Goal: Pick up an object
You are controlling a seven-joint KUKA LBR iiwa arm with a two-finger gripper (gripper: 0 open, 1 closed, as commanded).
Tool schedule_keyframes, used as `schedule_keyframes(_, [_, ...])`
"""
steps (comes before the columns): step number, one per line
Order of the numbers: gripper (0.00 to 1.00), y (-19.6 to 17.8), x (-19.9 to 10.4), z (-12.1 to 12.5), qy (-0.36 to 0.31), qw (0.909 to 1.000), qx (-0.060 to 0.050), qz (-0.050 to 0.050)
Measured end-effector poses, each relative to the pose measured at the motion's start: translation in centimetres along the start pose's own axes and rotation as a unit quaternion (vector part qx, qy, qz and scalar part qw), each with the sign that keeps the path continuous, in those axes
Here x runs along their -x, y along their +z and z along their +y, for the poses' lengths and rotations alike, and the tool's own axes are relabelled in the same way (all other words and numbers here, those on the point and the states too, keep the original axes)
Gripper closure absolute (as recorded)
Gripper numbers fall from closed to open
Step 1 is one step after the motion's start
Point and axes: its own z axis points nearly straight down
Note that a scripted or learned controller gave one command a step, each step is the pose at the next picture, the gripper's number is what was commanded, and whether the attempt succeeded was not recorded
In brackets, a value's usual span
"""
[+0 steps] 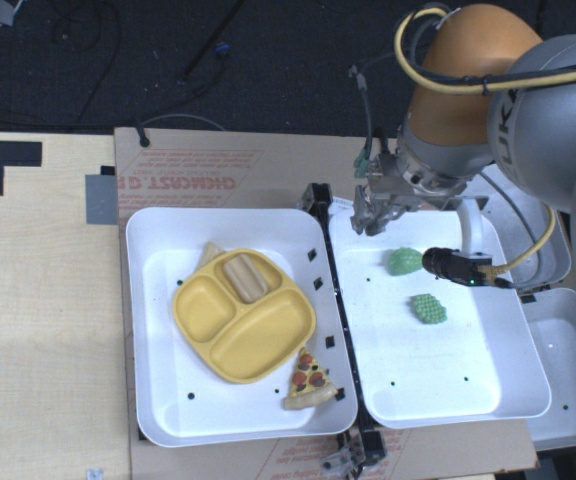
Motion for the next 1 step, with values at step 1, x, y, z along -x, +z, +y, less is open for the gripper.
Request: schedule_keyframes(1, [1.00, 2.24, -5.30, 0.39, -0.001, 1.0000, -0.002, 0.000])
